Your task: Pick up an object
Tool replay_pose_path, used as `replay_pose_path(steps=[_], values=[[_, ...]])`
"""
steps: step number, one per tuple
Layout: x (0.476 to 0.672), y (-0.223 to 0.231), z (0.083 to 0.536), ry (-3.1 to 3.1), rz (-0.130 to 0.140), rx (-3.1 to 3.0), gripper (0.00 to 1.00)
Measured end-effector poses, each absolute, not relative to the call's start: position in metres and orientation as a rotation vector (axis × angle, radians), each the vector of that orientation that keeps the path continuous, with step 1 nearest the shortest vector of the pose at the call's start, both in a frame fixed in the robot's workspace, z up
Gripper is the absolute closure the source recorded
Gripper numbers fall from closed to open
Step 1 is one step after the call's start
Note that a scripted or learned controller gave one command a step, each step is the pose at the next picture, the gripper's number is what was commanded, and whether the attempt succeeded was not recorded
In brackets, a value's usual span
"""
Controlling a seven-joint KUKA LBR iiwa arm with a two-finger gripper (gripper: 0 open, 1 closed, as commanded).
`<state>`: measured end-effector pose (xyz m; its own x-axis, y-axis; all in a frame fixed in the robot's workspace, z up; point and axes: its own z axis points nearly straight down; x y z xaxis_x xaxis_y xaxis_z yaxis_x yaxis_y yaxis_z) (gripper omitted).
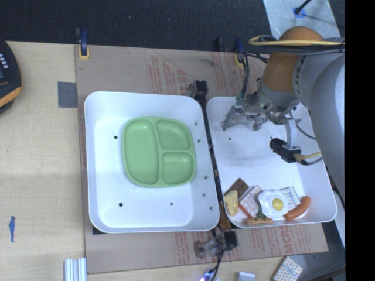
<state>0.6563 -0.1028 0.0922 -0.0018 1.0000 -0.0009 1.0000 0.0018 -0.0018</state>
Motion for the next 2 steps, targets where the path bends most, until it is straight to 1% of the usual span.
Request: replay_pose_path(steps=[1,2], values=[[0.656,-0.126,0.092,-2.223,0.002,-2.222,0.00],[0.656,-0.100,0.092,-2.227,0.005,-2.211,0.00]])
